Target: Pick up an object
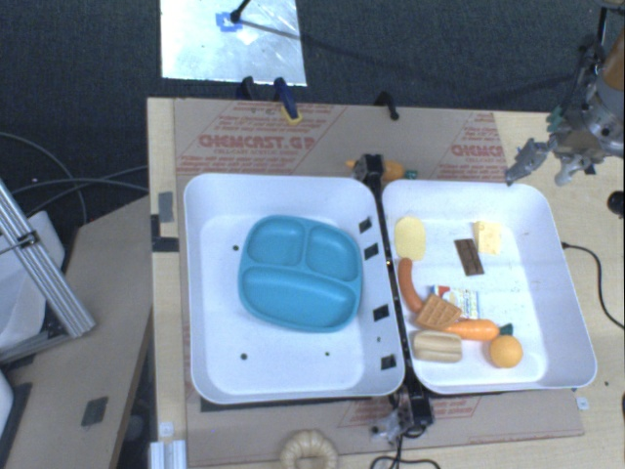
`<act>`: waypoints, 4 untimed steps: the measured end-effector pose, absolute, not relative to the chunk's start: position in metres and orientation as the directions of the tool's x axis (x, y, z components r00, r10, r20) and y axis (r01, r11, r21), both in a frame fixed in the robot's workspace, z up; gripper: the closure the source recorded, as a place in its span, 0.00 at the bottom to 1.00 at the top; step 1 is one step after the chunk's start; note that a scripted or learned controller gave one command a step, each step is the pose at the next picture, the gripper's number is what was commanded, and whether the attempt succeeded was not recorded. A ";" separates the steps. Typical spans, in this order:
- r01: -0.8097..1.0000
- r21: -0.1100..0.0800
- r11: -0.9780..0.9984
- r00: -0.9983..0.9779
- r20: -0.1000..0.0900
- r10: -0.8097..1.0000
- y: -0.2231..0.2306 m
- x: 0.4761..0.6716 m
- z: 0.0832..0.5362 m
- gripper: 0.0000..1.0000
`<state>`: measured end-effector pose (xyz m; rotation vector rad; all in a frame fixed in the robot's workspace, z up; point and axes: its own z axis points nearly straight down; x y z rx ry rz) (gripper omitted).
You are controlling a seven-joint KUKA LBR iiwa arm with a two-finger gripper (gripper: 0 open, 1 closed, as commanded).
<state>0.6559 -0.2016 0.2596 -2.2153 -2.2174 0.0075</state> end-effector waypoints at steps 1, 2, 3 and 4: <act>1.000 0.003 0.003 -0.003 -0.001 1.000 -0.201 0.658 0.267 0.00; 1.000 -0.002 0.003 -0.003 0.000 1.000 -0.198 0.659 0.204 0.00; 1.000 -0.003 0.007 -0.007 0.001 1.000 -0.193 0.663 0.143 0.00; 1.000 -0.002 0.007 -0.007 0.000 1.000 -0.192 0.662 0.091 0.00</act>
